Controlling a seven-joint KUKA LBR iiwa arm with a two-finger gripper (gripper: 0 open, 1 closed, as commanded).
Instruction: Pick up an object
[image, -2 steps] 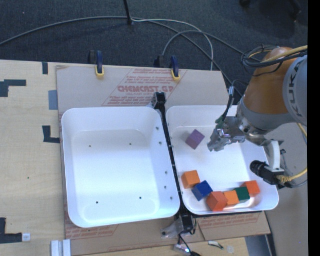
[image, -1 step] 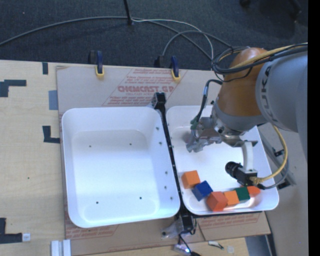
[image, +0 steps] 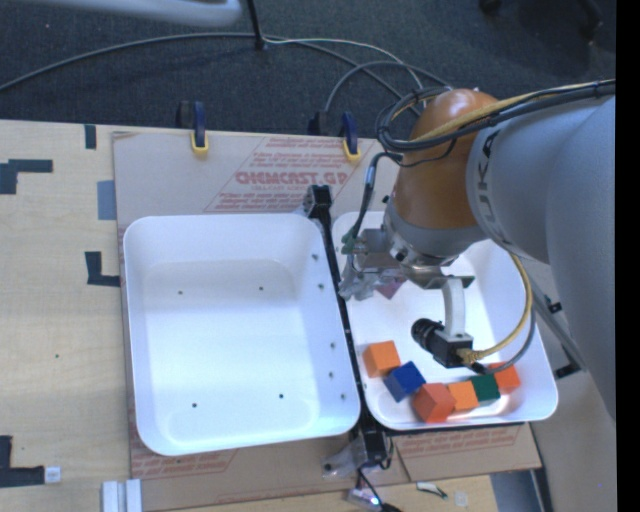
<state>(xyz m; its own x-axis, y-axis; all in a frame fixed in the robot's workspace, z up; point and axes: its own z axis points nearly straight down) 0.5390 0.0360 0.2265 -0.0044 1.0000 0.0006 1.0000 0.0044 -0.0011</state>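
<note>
Nearest the lens, at the front of the right bin (image: 535, 400): six blocks in all. Three orange: an orange block (image: 381, 357) apart to the left, an orange cube (image: 462, 396) in the row, a small orange one (image: 507, 378) at the far right. One blue block (image: 405, 381), one red block (image: 433, 402), one green block (image: 485, 387). Beside it, the left bin (image: 140, 300). Two bins total. Above the right bin's back left, the gripper (image: 365, 280), a purplish scrap just under it; clenched or released, cannot tell.
</note>
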